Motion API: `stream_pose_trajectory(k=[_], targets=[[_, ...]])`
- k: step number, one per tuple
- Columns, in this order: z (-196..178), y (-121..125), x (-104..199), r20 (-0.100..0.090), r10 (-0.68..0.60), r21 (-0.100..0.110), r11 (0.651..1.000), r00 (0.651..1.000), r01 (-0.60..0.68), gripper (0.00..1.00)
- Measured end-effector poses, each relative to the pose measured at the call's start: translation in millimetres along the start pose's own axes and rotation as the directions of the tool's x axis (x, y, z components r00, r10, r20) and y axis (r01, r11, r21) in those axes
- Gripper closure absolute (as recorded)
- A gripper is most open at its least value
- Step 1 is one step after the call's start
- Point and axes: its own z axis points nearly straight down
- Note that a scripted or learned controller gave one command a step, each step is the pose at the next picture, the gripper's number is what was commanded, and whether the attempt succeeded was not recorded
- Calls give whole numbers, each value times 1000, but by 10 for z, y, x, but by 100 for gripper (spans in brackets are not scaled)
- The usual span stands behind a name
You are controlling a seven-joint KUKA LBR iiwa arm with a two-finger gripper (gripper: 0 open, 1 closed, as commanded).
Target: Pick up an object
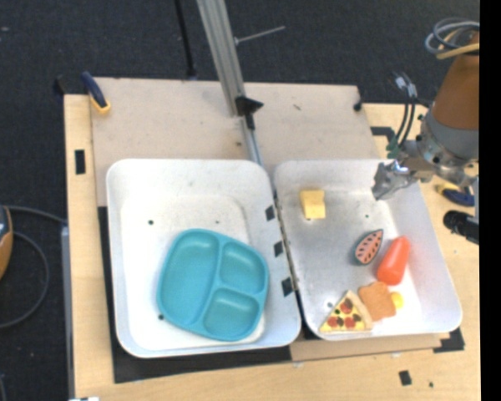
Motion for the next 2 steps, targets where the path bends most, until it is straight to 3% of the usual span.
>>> stream_pose_trajectory(k=[2], targets=[[147,115,1052,-1,-1,2,1000,1000,1,100]])
